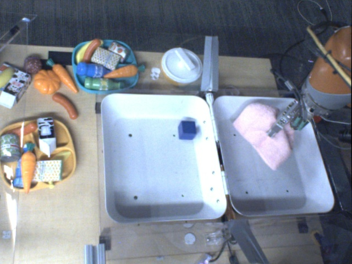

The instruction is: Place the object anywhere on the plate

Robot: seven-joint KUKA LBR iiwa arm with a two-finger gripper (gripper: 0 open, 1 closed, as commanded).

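The blue block (187, 129) sits alone in the left bin (157, 208), near its upper right corner and well apart from everything else. It looks small, stiff and light – likely a hard cube whose flat sides should suit a two-finger pinch across opposite faces, taken from straight above; smooth faces could slip if caught off-centre. The pink plate (258, 126) lies in the right bin (286, 202), toward its upper half. The end effector (275, 130) hovers over or rests on the plate's right part, holding nothing visible – whether it is apart or together cannot be told. Between block and plate stand the two bins' touching walls, which the block would have to clear. Toy food in bowls lies on the tabletop (55, 219) at left, out of the way
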